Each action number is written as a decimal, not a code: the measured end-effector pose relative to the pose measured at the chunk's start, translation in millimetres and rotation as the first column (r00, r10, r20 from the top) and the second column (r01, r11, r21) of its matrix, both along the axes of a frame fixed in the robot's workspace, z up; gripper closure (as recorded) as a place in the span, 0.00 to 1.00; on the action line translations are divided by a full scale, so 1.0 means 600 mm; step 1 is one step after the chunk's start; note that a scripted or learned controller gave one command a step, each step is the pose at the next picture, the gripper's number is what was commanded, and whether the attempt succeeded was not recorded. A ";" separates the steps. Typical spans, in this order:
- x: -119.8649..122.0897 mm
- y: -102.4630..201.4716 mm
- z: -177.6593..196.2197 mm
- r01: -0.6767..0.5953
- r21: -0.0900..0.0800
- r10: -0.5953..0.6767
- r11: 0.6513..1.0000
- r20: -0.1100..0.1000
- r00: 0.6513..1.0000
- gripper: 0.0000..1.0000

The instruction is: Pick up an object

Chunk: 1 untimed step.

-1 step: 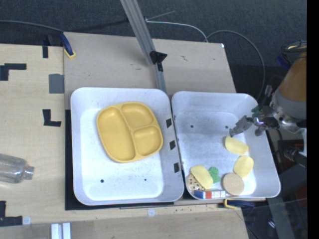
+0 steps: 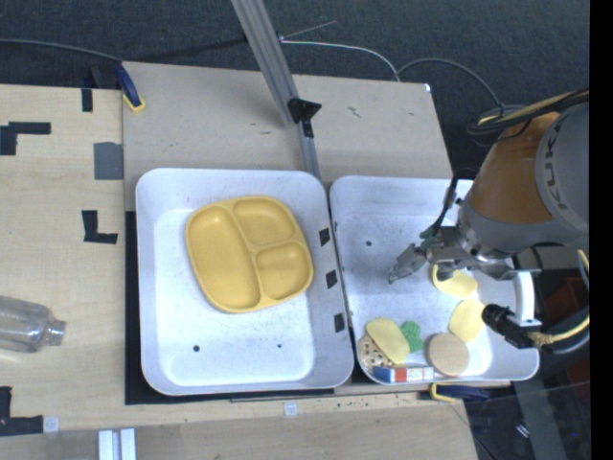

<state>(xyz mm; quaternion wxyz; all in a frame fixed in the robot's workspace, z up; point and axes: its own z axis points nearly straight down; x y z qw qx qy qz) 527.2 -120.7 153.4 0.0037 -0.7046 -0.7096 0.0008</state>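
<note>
While the grey arm (image 2: 536,180) reaches over the right bin (image 2: 383,209), the left bin (image 2: 158,276) carries a yellow divided plate (image 2: 251,253). Toy food pieces (image 2: 421,338) cluster in the right bin's near corner. Its jaws hang just above them, grip impossible to tell.

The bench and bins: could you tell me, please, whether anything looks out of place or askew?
Two things stand out. A clear plastic bottle lies on its side on the bench, left of both bins. The yellow divided plate sits askew in the left bin. The small items are crowded into the right bin's near corner.
</note>
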 end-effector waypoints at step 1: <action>0.001 -0.006 0.020 0.004 -0.002 -0.004 1.000 0.004 1.000 1.00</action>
